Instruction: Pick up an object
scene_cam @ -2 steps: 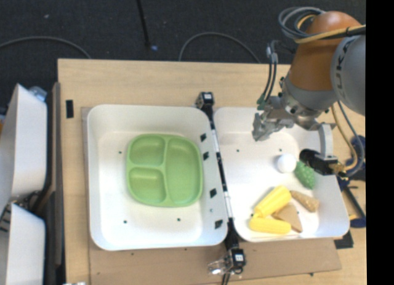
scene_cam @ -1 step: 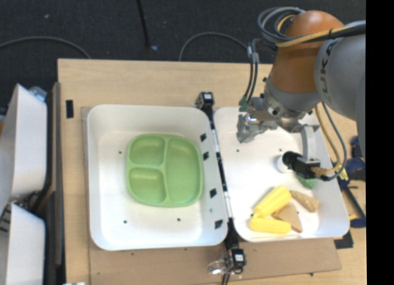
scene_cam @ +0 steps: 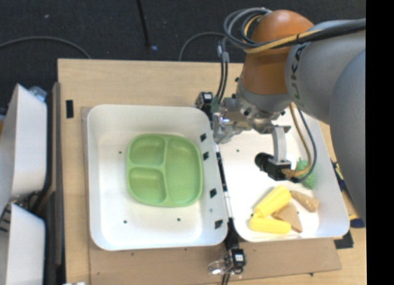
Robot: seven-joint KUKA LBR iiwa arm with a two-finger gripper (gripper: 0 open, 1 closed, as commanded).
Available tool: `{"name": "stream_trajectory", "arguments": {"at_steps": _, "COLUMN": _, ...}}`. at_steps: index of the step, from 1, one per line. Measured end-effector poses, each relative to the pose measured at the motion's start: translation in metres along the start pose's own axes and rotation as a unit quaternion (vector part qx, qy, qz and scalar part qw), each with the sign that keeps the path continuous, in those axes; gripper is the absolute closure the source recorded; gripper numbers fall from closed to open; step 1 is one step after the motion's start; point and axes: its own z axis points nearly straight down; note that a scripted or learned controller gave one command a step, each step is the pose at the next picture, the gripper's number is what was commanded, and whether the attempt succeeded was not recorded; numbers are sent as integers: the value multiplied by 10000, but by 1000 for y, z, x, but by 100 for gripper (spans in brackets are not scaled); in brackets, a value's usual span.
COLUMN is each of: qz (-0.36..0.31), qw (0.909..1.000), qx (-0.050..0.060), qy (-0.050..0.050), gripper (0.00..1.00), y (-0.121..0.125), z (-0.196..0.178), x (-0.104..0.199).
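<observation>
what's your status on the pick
Gripper above right bin, back left corner. Yellow pieces lie apart, near front. Green plate in left bin.

You see a pale green three-compartment plastic plate (scene_cam: 165, 170) in the view's left white bin (scene_cam: 108, 154). The grey, orange-banded arm (scene_cam: 274, 37) hangs over the right white bin (scene_cam: 246, 167), near two yellow blocks (scene_cam: 273, 201) and two tan wedges (scene_cam: 306, 202).

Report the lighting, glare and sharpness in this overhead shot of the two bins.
Camera view: soft, even light; the left bin and right bin wash out near pure white; the green tray casts barely any shadow; a sheen sits on the arm's orange band; edges are slightly blurred throughout; the floor beyond the bench is dark.
</observation>
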Motion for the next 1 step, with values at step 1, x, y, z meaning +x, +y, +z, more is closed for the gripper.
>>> {"name": "stream_trajectory", "arguments": {"at_steps": 1, "qz": 5, "qw": 10000, "qx": 6, "qy": -7, "gripper": 100, "y": -17, "z": 10, "x": 50}}
